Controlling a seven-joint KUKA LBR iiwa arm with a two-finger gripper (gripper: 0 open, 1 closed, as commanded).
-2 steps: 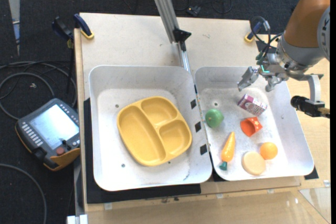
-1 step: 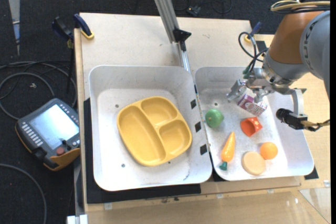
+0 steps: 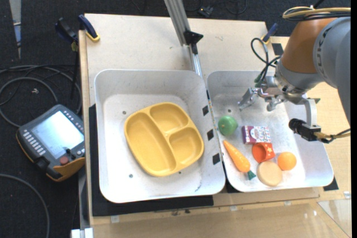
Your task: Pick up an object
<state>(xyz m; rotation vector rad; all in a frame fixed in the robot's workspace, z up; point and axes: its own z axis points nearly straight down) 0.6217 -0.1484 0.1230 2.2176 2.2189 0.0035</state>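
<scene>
The gripper (image 3: 258, 98) hangs over the back of the right bin (image 3: 318, 175), fingers spread and holding nothing. The toys lie nearer the front: an apple (image 3: 227, 125) just front-left of it, a box (image 3: 256, 134) in front, then a carrot (image 3: 237, 156), a red piece (image 3: 263, 151), an orange (image 3: 286, 161) and a tan disc (image 3: 270, 173).

Pale wooden bench (image 3: 145, 44), seen from above at a slant. Two shallow white bins sit on it side by side, touching along their inner edges. Left bin (image 3: 111, 92) holds a yellow divided plate (image 3: 163, 137). Right bin (image 3: 318, 167) holds small items clustered toward its near side. A slanted metal pole (image 3: 174, 0) meets the bench behind the bins. Clamp (image 3: 83, 28) at the far left corner.
</scene>
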